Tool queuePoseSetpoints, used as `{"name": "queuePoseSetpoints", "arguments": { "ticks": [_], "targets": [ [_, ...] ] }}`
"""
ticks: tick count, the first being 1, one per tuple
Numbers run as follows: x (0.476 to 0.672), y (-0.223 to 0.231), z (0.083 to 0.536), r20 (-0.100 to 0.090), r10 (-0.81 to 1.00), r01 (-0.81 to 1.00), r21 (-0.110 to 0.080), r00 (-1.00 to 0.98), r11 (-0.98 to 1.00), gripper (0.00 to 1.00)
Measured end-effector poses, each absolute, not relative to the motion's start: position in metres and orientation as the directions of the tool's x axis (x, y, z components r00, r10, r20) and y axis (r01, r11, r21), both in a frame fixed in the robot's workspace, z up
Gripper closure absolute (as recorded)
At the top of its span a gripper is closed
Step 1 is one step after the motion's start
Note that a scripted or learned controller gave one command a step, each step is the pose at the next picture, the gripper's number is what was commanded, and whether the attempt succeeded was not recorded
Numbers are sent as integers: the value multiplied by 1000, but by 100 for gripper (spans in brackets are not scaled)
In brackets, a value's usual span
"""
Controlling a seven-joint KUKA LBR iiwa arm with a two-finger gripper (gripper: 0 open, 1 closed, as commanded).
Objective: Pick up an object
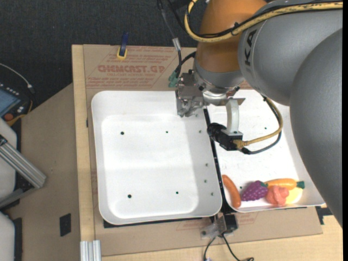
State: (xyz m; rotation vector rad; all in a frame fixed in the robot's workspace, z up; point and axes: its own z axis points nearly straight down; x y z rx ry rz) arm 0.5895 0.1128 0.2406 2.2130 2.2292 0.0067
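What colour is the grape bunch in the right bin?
Purple: the grape bunch shows clearly in the camera view, at the near edge of the right bin.

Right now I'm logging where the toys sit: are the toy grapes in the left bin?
No, the purple toy grapes lie in the right bin, at its near edge beside the other toy foods.

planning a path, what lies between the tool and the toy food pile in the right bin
In the camera view, between the tool and the toy food pile lie a black cable fitting and bare right bin floor.
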Motion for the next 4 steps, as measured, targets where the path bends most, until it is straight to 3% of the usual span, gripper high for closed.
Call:
{"name": "queuePoseSetpoints", "arguments": {
  "ticks": [1,2,3,4],
  "targets": [
    [583,134,243,1,1000,1000,2,-3,3,100],
    [636,180,271,2,1000,1000,8,-5,5,100],
    [554,229,334,4,1000,1000,1,-8,8,100],
    [514,225,460,8,1000,1000,14,-4,4,100]
  ]
}}
